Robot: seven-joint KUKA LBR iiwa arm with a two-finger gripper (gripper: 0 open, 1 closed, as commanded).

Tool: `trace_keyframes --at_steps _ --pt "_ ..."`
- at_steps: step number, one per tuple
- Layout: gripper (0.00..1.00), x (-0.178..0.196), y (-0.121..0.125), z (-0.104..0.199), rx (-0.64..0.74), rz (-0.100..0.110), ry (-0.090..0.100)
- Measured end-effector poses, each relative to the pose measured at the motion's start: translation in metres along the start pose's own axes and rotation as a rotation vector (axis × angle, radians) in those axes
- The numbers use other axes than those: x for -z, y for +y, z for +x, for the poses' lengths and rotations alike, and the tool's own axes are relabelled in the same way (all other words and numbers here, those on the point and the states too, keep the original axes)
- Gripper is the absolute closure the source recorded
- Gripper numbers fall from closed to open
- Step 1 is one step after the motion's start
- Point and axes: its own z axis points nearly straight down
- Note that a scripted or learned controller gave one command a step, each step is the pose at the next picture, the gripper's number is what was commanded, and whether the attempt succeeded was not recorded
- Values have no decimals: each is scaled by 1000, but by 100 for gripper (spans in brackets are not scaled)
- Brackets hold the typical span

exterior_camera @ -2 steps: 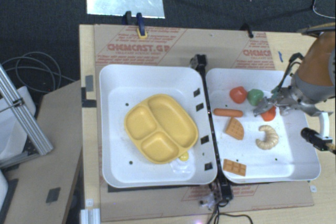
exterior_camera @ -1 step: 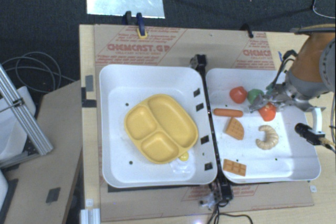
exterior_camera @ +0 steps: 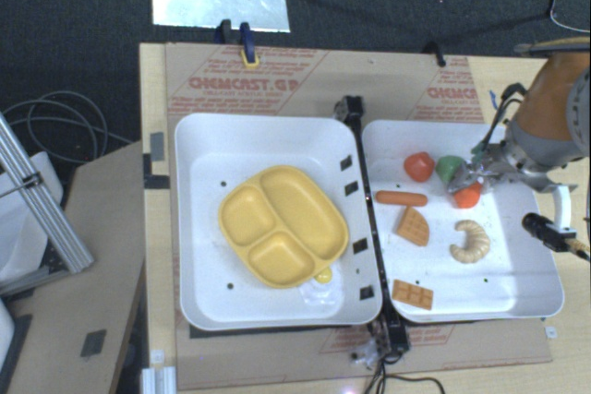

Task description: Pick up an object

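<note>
Two white bins side by side on the worktop. Left bin (exterior_camera: 199,198) carries a yellow three-section plate (exterior_camera: 283,224), tilted diagonally, sitting roughly mid-bin; a small yellow bit (exterior_camera: 322,274) peeks out at its near edge, next to a clear scrap (exterior_camera: 319,293) I can't identify. Right bin (exterior_camera: 526,286) has the toy food: red tomato (exterior_camera: 419,166) near the far-left corner, green piece (exterior_camera: 449,168) just beside it on the right, hot dog (exterior_camera: 402,197) lying flat near the left wall, waffle wedge (exterior_camera: 413,226) just below it, croissant (exterior_camera: 471,241) mid-bin toward the right, second waffle (exterior_camera: 412,294) at the near-left corner. Arm (exterior_camera: 554,106) comes in over the right bin's far-right corner, orange band visible above the grey wrist. Pincer (exterior_camera: 468,185) is down in the bin, right beside the green piece, tips at a small orange-red item (exterior_camera: 467,196). Item sits against the tips, but can't tell if it's actually between the fingers or just touching; open or closed state can't be read at this angle. Item appears to be on or very close to the bin floor, between the green piece and the croissant, apart from the latter. Black clips (exterior_camera: 351,108) on the divider between the bins. Cardboard sheet (exterior_camera: 277,74) under both bins.
</note>
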Motion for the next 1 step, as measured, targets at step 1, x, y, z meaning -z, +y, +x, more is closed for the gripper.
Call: trace_keyframes --at_steps 1 --pt "100 -12 12 92 5 6 4"
